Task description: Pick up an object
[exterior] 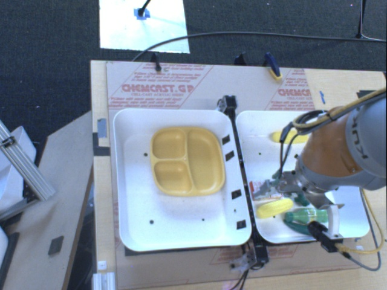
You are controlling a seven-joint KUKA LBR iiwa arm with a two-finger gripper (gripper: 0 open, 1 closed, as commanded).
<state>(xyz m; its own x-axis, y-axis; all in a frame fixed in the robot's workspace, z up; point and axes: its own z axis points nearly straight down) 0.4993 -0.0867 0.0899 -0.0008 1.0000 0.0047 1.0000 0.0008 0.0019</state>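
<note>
My gripper reaches down into the right bin near its left wall, the bulky orange-banded wrist above it. Its tip is at a small red and white object, and the view does not show whether they touch. Just below lies a yellow banana-shaped object. A green object lies to the right of that, near the bin's front edge. Another yellow object sits at the back of the right bin, partly behind the arm's cables.
The left bin holds a yellow divided plate. A black divider with clips runs between the bins. Cables loop around the arm, and a yellow cable trails past the right bin's front corner.
</note>
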